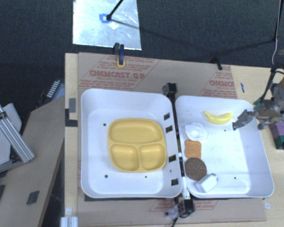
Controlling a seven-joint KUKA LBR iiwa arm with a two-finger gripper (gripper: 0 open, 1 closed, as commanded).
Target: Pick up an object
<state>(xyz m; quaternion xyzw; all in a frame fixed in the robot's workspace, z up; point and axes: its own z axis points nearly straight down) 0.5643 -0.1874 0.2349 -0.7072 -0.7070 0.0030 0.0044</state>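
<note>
Here the end effector [239, 120] hovers at the right bin's [251, 184] three o'clock rim; how far it spreads I cannot tell, and nothing shows in it. At its nine o'clock, near, lies a curved, glossy yellow banana [217, 117] on smooth white plastic.
</note>
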